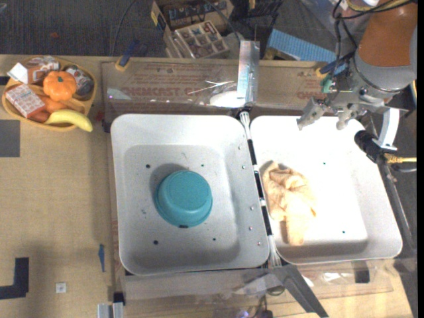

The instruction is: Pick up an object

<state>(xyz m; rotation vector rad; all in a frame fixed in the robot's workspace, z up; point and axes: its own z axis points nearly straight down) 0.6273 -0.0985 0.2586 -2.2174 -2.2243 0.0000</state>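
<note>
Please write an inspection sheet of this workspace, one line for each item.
Surface: wooden bench bearing left bin and right bin, side by side.
Job's things: teal bowl, upside down, in left bin; pale tan rubber chicken in right bin, near its left wall.
Clutter: basket of toy food at bench's far left corner.
Grippers: gripper open, holding nothing, above right bin's far edge.
Cables: black cables by the arm.
Surroundings: boxes behind bench.

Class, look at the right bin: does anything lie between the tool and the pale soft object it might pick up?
Nothing visible does. The tool hangs over the right bin's far edge, with bare bin floor between it and the pale object.
</note>
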